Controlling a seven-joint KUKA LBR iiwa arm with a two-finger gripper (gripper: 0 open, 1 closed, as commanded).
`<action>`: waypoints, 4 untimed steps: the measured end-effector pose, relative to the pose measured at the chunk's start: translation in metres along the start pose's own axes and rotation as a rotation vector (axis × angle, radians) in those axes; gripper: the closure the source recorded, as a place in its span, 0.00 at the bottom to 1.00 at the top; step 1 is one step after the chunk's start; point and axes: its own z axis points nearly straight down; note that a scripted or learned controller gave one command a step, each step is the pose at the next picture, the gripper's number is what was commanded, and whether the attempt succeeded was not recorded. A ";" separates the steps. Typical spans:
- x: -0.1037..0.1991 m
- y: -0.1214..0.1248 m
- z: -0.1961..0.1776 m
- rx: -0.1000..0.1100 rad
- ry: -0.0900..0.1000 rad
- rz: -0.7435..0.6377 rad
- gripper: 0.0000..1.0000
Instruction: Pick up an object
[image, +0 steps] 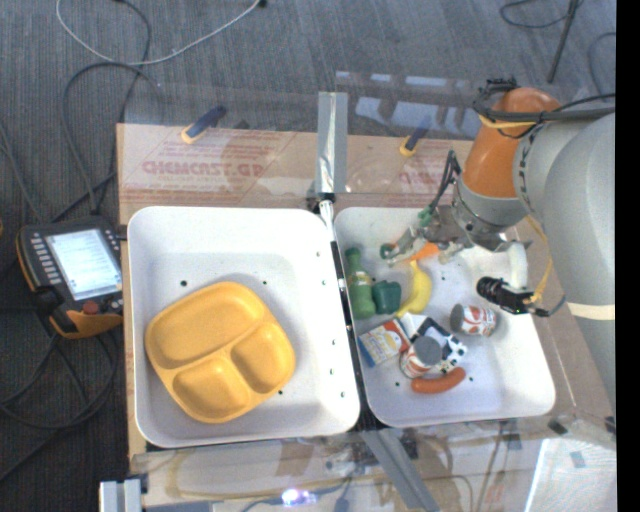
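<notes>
My pincer (432, 240) hung low over the far end of the right bin (520, 400), just beside the banana (421, 290); whether it was apart or together I could not tell, and nothing showed clamped in it. The risk, as I judged it, was the crowding: the banana lay touching the green pepper (386, 296), with the green bottle (357, 285) close along the bin wall, so a descent slightly off could nudge them aside or catch two things at once. That right bin also held a small carton (376, 345), a red sausage (438, 381), a striped can (474, 319) and a black-and-white toy (432, 348). The left bin (200, 240) held only a yellow divided tray (220, 349).
</notes>
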 end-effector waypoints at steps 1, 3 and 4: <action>-0.012 0.009 0.020 0.007 0.009 -0.140 0.00; -0.013 0.008 0.011 0.009 0.006 -0.140 0.00; -0.012 0.008 0.002 0.011 0.007 -0.140 1.00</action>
